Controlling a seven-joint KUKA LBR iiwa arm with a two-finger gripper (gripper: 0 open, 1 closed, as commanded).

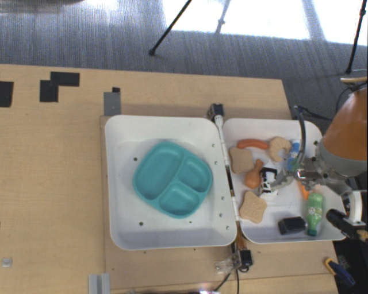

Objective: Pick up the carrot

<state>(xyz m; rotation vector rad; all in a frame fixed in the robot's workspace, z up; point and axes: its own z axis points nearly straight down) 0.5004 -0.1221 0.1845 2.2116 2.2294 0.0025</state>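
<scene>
Gripper over the right bin, carrot just to its left.

The gripper (268,182) hangs low in the right bin (270,234); I cannot tell how it is set. The carrot (253,176) lies just beside it, between two bread slices (242,159), with a sausage (253,144) beyond. A green bottle (314,213) lies under the arm. The left bin (121,229) holds a teal plate (172,178).

grey carpet floor (86,28), sunlit patch (253,14), tripod legs (172,26), wooden bench (52,189).
</scene>
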